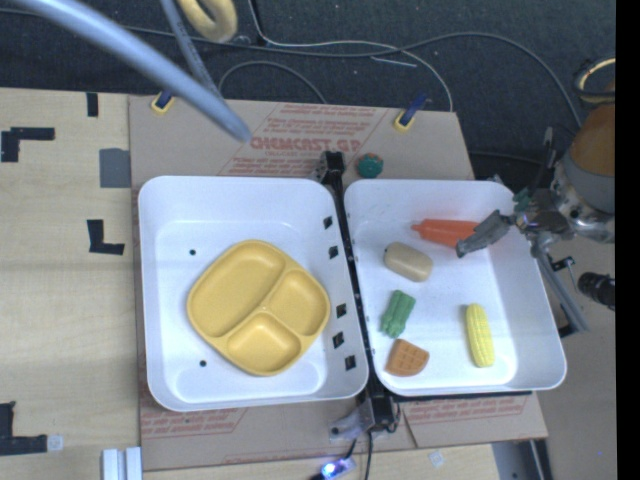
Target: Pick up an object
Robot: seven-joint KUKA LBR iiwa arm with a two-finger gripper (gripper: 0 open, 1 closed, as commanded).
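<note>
The right bin [528, 313] holds several toy foods. An orange carrot [443, 230] lies near its back wall. A beige potato-like piece [408, 261] sits in front of the carrot. A green vegetable [397, 312], an orange waffle-like piece [406, 358] and a yellow corn cob [479, 334] lie nearer the front. My gripper [480, 238] reaches in from the right over the bin's right side. Its dark tip sits just at the carrot's right end, and I see nothing lifted in it.
The left bin [160, 268] holds a yellow divided plate [258, 306]. A small teal object [370, 165] lies on the cardboard behind the bins. Cables and a grey slanted bar [150, 58] cross the back. A clamp strip [345, 268] joins the two bins.
</note>
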